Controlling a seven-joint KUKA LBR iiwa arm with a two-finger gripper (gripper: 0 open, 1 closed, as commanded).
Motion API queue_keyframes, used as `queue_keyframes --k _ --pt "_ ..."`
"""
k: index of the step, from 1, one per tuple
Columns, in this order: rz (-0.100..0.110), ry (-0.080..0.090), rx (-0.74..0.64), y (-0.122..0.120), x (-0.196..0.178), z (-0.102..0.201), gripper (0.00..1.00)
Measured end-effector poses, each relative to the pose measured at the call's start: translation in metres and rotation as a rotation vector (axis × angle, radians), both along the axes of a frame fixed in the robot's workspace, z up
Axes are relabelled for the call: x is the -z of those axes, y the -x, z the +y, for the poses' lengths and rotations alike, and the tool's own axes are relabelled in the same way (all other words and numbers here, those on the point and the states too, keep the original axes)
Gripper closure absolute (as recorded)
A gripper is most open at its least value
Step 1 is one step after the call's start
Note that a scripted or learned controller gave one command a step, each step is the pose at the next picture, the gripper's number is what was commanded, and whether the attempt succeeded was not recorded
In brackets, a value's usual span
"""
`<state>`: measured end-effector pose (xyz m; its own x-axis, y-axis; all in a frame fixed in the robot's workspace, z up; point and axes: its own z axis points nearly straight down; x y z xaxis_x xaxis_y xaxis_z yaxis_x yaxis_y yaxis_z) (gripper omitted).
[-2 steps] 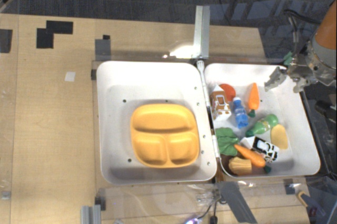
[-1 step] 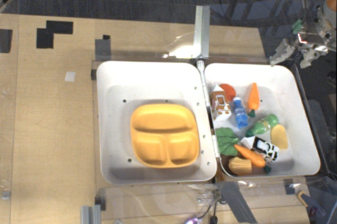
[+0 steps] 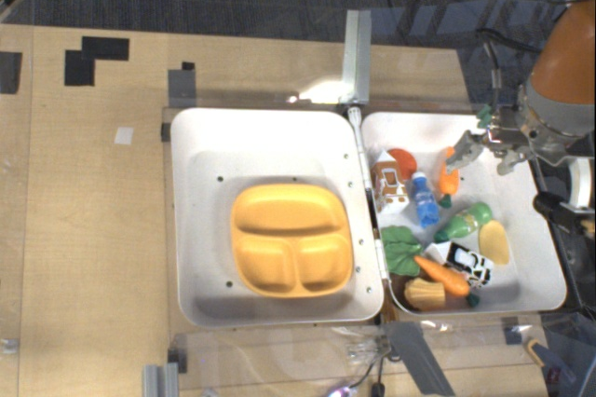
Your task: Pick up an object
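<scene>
- The hand (image 3: 485, 151), fingers spread apart and holding nothing, hangs over the right bin (image 3: 549, 283).
- A small orange toy (image 3: 449, 181) lies just below-left of its fingertips.
- A yellow divided tray (image 3: 291, 239) sits in the left bin (image 3: 200, 162).

Glossy yellow plastic tray (image 3: 291, 239)

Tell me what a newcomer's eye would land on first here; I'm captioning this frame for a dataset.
First, the yellow divided tray lying alone in the left bin. Next, the jumble of small colourful toys crowded into the right bin, among them a blue bottle and an orange carrot. Above that bin's far right side hangs the gripper.
</scene>
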<state>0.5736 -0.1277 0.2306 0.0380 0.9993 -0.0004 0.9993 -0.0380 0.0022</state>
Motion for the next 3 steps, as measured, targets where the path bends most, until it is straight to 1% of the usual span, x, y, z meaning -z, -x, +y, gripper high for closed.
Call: queue_keyframes --k 1,2,3 --pt "-0.008 0.000 0.234 -0.035 0.142 -0.027 0.00" --pt "-0.014 -0.002 0.228 -0.038 0.131 -0.025 1.00" --pt "-0.002 -0.001 0.238 -0.002 0.025 0.051 1.00"
